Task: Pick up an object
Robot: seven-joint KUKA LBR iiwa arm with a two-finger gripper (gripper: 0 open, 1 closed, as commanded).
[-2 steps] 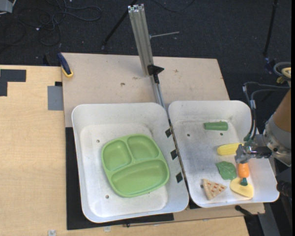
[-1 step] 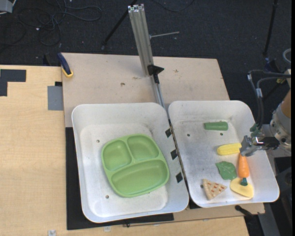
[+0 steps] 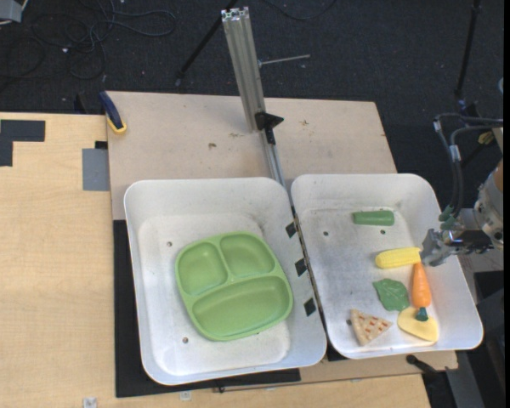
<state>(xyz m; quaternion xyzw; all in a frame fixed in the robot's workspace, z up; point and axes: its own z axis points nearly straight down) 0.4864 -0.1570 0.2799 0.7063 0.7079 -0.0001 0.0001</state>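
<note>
The right bin (image 3: 340,195) holds several toy foods: a green bean-like piece (image 3: 373,218), a yellow corn cob (image 3: 397,258), an orange carrot (image 3: 420,287), a green leaf piece (image 3: 392,294), a pizza slice (image 3: 369,326) and a yellow wedge (image 3: 419,325). My gripper (image 3: 434,249) hangs over the bin's right edge, just right of the corn and above the carrot's top. Nothing shows between its fingers, and their state is unclear at this size.
The left bin (image 3: 153,202) carries a green divided plate (image 3: 234,286). A metal post (image 3: 245,66) stands behind the bins on the board. Cables and the arm's body crowd the right edge.
</note>
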